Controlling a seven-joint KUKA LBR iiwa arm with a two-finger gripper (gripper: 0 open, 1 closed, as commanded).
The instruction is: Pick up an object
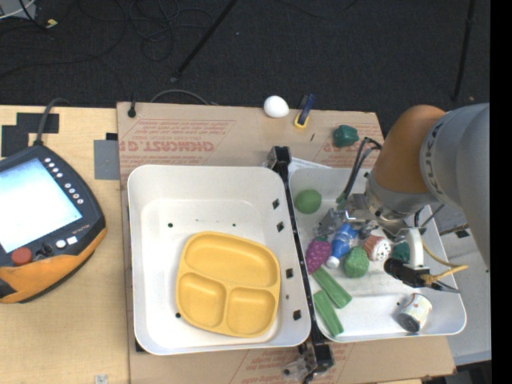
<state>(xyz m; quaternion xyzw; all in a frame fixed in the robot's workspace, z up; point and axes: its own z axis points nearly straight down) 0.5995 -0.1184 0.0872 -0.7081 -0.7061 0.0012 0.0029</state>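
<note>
**A:** Starting at the near edge of the right bin [448,326], what lies closest to the camera?

**B:** A small grey and white piece [411,311] at about five o'clock in the bin, and two green sticks [330,298] at about seven o'clock. The sticks lie side by side with their long axes running from ten o'clock down to four o'clock.

**A:** And the cluster farther in?

**B:** In the middle sit a purple bunch of grapes [318,254], a blue bottle [343,242] tilted toward one o'clock, a green lump [356,263] and a red and white ball [377,250]. They touch or nearly touch one another. A green ball [307,201] stands apart at eleven o'clock.

**A:** Where is the gripper [370,221] against all that?

**B:** It hangs over the cluster's far side, just at one o'clock from the blue bottle, with the arm [444,162] coming in from three o'clock. Whether it is spread or pressed together cannot be told; the wrist and cables cover it, and nothing is seen pinched.

**A:** So what does the pick turn on?

**B:** Probably the bottle or the red and white ball, both just toward the camera from the gripper. The crowding looks like the risk.

**A:** The left bin?

**B:** It holds a yellow tray [228,282], well apart at nine o'clock.
</note>
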